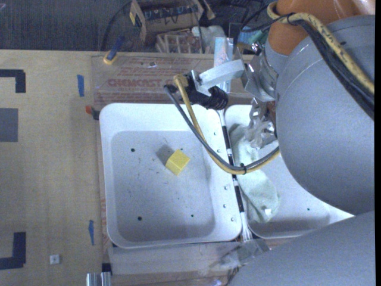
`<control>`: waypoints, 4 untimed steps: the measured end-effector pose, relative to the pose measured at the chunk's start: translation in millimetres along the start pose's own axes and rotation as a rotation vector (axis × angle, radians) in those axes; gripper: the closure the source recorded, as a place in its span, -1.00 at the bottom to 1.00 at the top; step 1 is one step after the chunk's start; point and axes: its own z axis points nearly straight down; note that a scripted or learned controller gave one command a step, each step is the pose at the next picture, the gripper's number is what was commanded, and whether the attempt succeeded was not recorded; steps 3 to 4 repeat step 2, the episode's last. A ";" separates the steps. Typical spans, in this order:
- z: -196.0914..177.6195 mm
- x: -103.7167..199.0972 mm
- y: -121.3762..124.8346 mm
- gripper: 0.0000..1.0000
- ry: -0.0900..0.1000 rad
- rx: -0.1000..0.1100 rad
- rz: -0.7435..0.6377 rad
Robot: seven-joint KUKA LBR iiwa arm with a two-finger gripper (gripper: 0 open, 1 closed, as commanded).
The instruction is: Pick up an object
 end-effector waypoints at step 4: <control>-3.6 26.1 -79.3 1.00 0.012 0.003 0.079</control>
